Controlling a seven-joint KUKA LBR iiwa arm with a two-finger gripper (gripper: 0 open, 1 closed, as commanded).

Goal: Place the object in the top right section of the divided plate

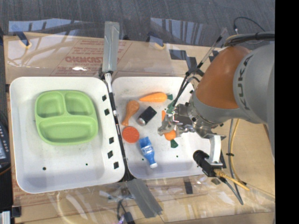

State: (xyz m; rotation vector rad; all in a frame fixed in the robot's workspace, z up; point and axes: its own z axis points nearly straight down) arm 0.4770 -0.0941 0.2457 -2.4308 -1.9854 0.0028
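Note:
The green divided plate (67,115) lies in the left bin (18,139), with two small sections at its top and one long section below. My gripper (170,125) is down in the right bin (182,169), directly over a small orange carrot (169,135) with a green top. The gripper covers the middle of that carrot; a strip of orange shows above it and the thick end below. The wrist hides how the gripper meets the carrot.
The right bin also holds a larger carrot (153,97), a tan drumstick (131,110), a black block (147,115), an orange disc (131,134) and a blue bottle (148,151). A ridge (112,120) divides the two bins.

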